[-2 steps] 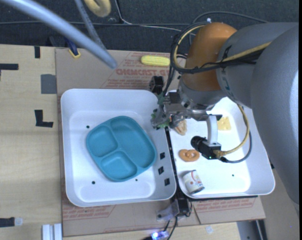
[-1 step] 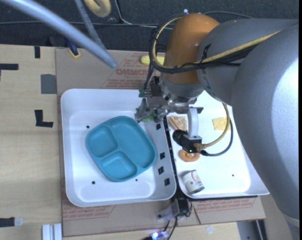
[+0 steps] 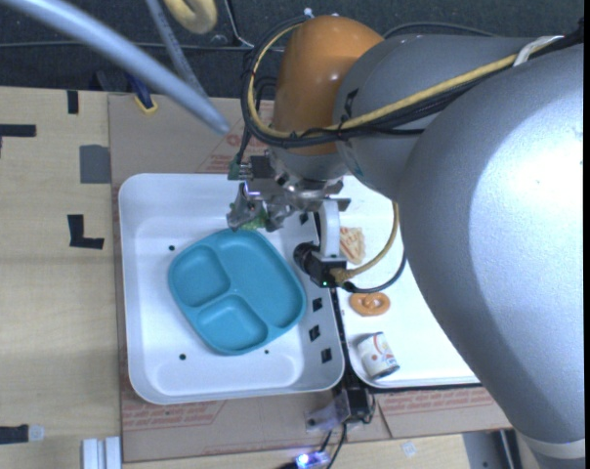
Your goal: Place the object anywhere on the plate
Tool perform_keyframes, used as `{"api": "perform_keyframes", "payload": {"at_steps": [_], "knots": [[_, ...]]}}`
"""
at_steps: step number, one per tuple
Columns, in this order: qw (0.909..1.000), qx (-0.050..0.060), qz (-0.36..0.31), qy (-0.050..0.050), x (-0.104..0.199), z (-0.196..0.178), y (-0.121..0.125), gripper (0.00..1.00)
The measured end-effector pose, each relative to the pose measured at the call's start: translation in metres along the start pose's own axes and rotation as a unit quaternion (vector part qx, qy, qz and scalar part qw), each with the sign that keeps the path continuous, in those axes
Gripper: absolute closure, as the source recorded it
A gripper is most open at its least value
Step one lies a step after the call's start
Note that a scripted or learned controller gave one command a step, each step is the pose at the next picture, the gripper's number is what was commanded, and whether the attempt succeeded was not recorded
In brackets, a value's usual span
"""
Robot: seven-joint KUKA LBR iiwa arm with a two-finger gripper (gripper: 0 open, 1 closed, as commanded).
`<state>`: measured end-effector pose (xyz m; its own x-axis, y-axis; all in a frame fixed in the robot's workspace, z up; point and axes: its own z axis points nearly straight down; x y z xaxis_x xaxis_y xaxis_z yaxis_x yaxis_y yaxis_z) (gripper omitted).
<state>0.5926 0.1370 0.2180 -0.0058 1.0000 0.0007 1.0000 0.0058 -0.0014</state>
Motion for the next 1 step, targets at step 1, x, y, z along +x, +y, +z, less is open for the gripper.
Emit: {"api": "perform_keyframes", "payload": {"at_steps": [1], "knots": [[1.0000, 0.000, 0.002, -0.001, -0.0030, -0.0006, -0.0005, 0.00]]}}
